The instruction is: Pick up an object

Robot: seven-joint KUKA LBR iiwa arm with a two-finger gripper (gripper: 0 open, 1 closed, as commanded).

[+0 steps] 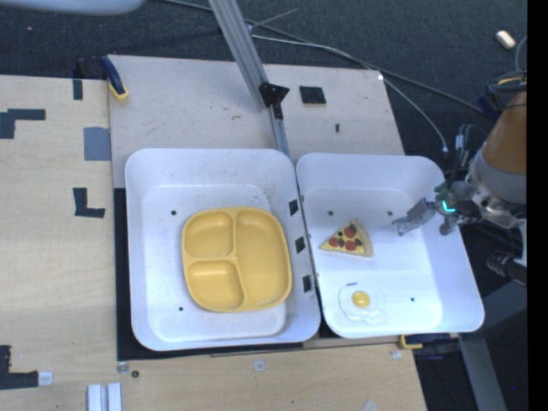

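A fried egg (pixel 359 301) lies flat at the right bin's (pixel 454 311) near edge, a pizza slice (pixel 348 241) beyond it; the pincer (pixel 428 215), fingers apart and empty, hangs near the far-right wall. Both toys are thin, so closing fingers could slide over them or scrape the floor.

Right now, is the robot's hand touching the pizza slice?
Apart. In the camera view, the hand sits to the right of the pizza slice, with bare white bin floor showing between them.
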